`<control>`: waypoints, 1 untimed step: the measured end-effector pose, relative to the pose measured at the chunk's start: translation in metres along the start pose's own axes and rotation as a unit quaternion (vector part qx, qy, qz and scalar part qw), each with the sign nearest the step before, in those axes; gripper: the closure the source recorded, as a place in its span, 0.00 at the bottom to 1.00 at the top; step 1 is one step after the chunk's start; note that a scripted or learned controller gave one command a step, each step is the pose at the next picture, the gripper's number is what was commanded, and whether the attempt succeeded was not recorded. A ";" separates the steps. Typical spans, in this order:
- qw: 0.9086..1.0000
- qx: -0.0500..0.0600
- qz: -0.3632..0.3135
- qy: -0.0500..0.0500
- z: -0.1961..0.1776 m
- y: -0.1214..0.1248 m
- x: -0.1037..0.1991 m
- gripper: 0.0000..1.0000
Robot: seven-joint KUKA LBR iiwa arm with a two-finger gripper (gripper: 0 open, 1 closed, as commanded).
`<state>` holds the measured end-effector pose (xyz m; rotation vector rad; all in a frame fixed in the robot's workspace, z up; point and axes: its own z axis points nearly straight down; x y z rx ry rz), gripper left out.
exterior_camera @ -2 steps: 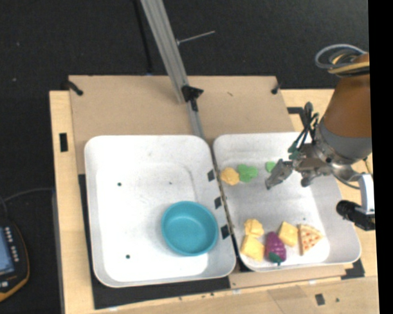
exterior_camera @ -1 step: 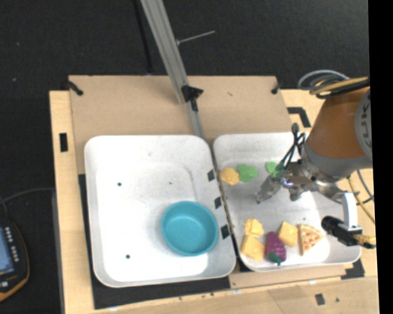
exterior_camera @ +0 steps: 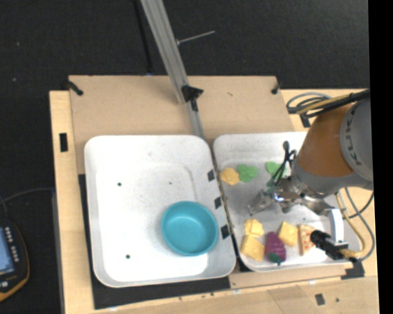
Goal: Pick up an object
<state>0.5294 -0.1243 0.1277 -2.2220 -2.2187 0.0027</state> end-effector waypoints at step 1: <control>1.000 -0.004 0.002 0.000 -0.012 0.002 0.000 1.00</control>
